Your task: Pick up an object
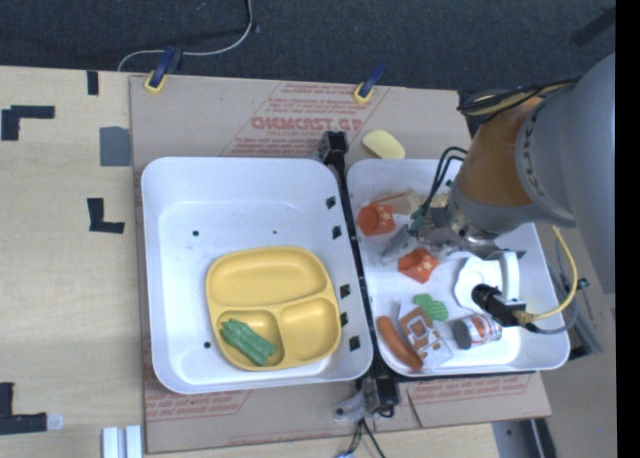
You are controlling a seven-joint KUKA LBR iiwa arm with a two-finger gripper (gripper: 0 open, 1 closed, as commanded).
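Two shallow white plastic bins sit side by side on the bench: the left bin (170, 246) carries a yellow three-part plastic plate (270, 291) with a green pea pod (247, 341) in its seven-o'clock compartment. Over the right bin (545, 351), the grey arm's fingers (425, 236) hang just beside an orange-red block (418, 264), at its twelve o'clock, and whether they are open I cannot tell. A red cup (377, 218) lies at ten o'clock of the block; a sausage (398, 342) lies at six.

Red printing on the cardboard sheet (290, 121), just behind the left bin (165, 196), reads roughly "CHEMCAST GP"; the smaller red lines around it are too blurred to read. Nothing else bears legible text.
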